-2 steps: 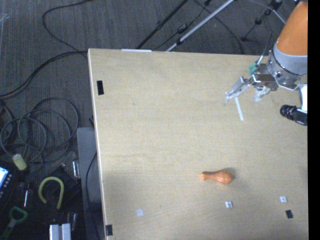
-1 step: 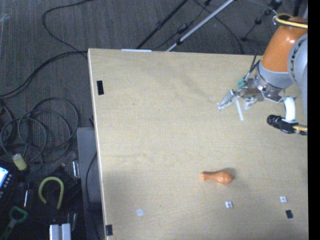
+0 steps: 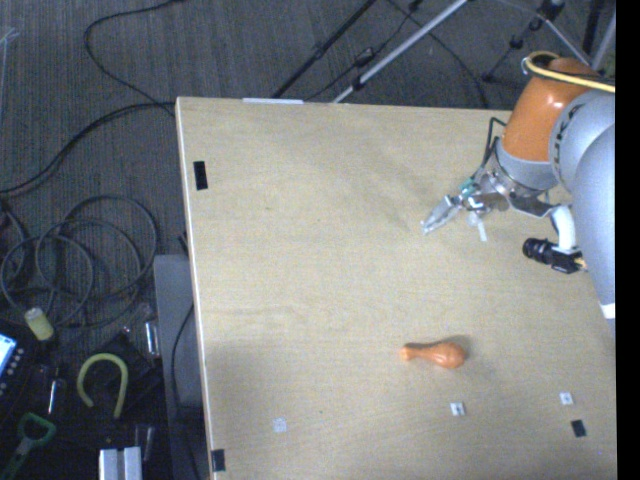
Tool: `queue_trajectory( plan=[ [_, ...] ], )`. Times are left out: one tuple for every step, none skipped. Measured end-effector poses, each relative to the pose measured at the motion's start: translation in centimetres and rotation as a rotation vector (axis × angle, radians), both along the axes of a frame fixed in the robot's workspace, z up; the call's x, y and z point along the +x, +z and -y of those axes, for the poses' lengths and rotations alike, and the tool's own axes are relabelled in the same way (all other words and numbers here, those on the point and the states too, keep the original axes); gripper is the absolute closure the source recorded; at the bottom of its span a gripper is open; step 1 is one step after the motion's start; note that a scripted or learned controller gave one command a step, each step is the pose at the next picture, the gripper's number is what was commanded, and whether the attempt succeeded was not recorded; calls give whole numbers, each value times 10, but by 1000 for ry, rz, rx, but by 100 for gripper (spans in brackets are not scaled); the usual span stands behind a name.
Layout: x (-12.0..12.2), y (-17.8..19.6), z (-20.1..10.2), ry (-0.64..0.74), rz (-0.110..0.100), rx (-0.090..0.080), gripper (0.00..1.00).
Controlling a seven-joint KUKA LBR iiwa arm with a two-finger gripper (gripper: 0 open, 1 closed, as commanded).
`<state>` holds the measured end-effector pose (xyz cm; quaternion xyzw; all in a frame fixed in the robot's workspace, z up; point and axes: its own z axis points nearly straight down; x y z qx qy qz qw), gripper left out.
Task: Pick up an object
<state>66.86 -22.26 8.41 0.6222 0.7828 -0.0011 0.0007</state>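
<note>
Although the gripper [image 3: 452, 215] hangs over the right half of the bench [image 3: 300, 268], toward its far edge, the one thing worth picking lies well apart from it: a small orange object [image 3: 437, 353], bulbous at one end and tapering to a thin neck that points toward the bench's left edge, resting nearer the near edge. You can see the two fingers spread apart, with nothing between them, angled out toward the left and tilted, not pointing straight down.

Here is what you should watch for. The object is rounded and lies on its side, so if the fingers come down off-centre they could nudge it and set it rolling or spinning away. If they close on the thin neck and miss the fat end, I would expect it to slip out as the arm lifts. With the wrist tilted as it is now, one fingertip may reach the surface before the other and push the object sideways.

A few small dark and pale markers [image 3: 457, 408] sit by the near right corner; judge your aim against the orange shape, not those. The surface is bare and smooth-looking, so little would stop a slide.
</note>
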Motion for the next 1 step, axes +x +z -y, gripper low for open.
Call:
queue_trajectory(
  plan=[
    [1, 1, -19, 373, 2, 2, 0]
  ],
)
